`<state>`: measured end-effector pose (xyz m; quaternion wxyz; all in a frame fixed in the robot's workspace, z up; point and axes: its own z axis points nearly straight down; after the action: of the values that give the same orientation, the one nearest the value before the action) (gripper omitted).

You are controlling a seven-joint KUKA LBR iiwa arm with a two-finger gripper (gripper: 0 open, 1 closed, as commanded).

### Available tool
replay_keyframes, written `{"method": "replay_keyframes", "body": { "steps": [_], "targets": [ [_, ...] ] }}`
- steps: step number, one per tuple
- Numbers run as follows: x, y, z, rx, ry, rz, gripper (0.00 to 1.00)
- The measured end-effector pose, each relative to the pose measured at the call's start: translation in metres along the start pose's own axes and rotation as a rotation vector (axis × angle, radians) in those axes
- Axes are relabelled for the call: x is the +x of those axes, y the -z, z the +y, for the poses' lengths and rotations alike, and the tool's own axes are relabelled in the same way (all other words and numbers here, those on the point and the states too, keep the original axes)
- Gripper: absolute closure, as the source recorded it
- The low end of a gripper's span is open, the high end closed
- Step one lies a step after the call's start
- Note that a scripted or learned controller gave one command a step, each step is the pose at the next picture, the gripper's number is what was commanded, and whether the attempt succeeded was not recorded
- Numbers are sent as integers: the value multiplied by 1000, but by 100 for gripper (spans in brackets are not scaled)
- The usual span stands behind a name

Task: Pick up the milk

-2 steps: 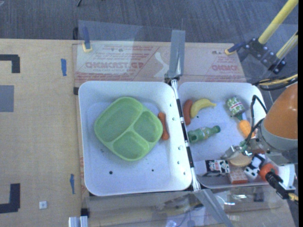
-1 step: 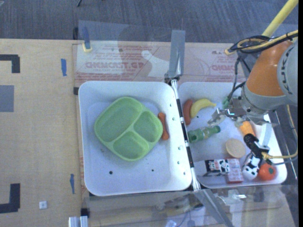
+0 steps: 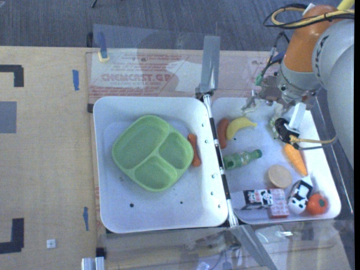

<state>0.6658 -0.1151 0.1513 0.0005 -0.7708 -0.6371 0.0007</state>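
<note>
The milk is a small carton with a black-and-white cow print and a pink end. It lies on its side near the front edge of the right bin. My gripper hangs over the back of that bin, well behind the milk and not touching it. Its two fingers stand apart, open, with nothing between them. One fingertip is above the banana.
Also in the right bin are a red sausage, a green bottle, a carrot, a round biscuit, a black-and-white toy and a tomato. The left bin holds a green divided plate and an orange piece.
</note>
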Motion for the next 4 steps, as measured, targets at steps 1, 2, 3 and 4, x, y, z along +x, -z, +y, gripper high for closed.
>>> {"method": "replay_keyframes", "body": {
  "steps": [1,2,3,4],
  "targets": [
    [3,7,1,1,6,-1,100],
    [4,-65,-37,-6,97,2,100],
    [43,98,-86,2,-231,-1,100],
    [44,105,-84,5,-227,-4,100]
  ]
}}
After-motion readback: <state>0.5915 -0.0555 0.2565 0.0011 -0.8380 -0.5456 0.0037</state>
